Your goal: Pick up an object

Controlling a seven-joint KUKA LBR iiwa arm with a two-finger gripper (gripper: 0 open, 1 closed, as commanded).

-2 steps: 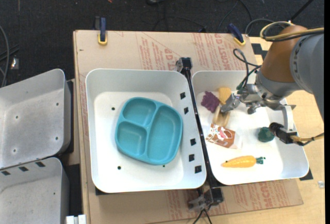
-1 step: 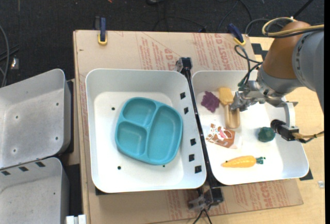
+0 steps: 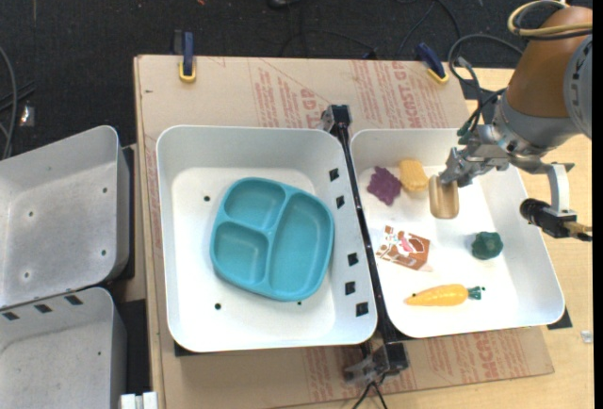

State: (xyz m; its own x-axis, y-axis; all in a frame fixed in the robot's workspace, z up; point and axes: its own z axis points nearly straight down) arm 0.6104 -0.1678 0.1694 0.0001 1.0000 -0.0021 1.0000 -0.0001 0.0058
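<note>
The gripper [image 3: 451,173] hangs over the back part of the right-hand shallow white bin [image 3: 528,280]. Whether its grip is open or closed cannot be told from this angle. A tan, upright cylinder [image 3: 444,198] stands directly under the gripper's tip, and the two meet or overlap in the view. Whether the cylinder is gripped cannot be made out.

Just left of the cylinder lies a yellow rounded lump [image 3: 413,174], and beside that a purple lumpy toy [image 3: 383,185]. Nearer the front of the bin are a small brown-and-white printed packet [image 3: 404,248] and a dark green rounded object [image 3: 486,246], well apart from each other. An orange toy carrot with a green tip [image 3: 443,295] lies at the front.

The left-hand white bin [image 3: 179,303] holds a teal plastic plate with three compartments [image 3: 273,238]. Both bins sit on the cardboard-covered desk [image 3: 264,91]. The grey arm with its orange band [image 3: 546,77] reaches in from the right.
</note>
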